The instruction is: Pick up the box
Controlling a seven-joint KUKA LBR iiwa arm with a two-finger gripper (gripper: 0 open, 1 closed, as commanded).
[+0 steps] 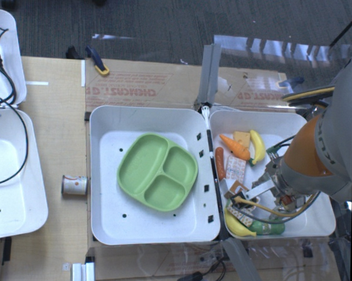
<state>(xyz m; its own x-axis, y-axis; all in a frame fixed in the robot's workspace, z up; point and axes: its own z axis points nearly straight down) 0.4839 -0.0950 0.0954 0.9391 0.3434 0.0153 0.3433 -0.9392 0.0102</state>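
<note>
Box (235, 167), a small white carton with red print, lies flat in the right bin (317, 224), close to that bin's left wall and about midway between its far and near edges. Its long axis runs roughly from the far edge to the near edge, tipped a little, so one short end points toward the carrot (234, 146) and the other toward the near edge. A reddish sausage-shaped piece (219, 161) lies just beside it on the left-wall side, running nearly parallel. Beyond the carrot sit a tan square piece (242, 137) and a banana (257, 145), near the far edge.

The arm (305, 162) reaches in over the bin's right edge, its orange band above the middle of the bin. The jaws hang low over the clutter nearer the near edge than the box, by a brownish packet (238, 188) and a dark printed pack (242, 212). Cables and clutter mask them, so I cannot tell whether they are released or clenched, and nothing shows between them. A second banana (236, 224) and a green piece (269, 228) lie along the near edge.

In the left bin (99, 180) a green divided plate (157, 172) rests at the middle. On the tabletop (56, 104) left of that bin lies a small can (74, 185).
</note>
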